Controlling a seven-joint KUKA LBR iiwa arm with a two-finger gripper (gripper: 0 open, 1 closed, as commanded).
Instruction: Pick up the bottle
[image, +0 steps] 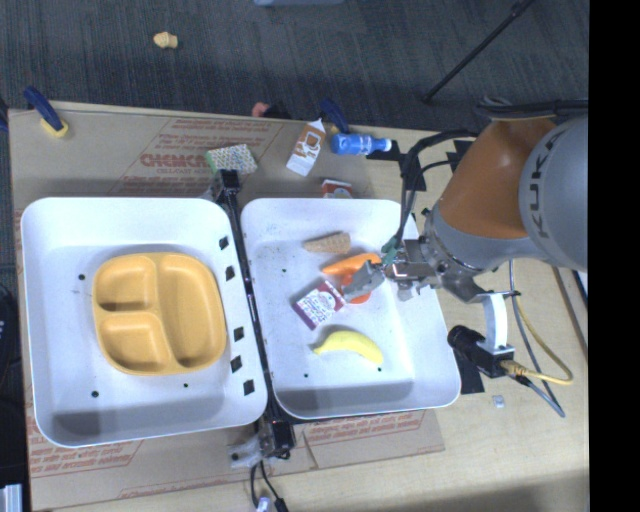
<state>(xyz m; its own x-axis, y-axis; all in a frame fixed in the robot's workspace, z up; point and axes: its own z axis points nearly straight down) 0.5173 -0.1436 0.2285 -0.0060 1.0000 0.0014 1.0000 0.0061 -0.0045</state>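
Note:
An orange bottle-shaped object (345, 267) lies on its side near the middle of the right bin (425, 375). My gripper (372, 281) is low in that bin, right at the orange object's right end and partly covering it. The arm's grey wrist and orange band (490, 200) reach in from the right over the bin's rim. A small blue bottle (354, 145) lies on its side on the cardboard behind the right bin, outside both bins and well away from the gripper.
The right bin also holds a brown biscuit-like piece (327, 243), a purple packet (319, 303) and a yellow banana (349, 346). A yellow divided plate (158, 311) sits in the left bin (40, 390). Small cartons (306, 148) lie behind the bins.

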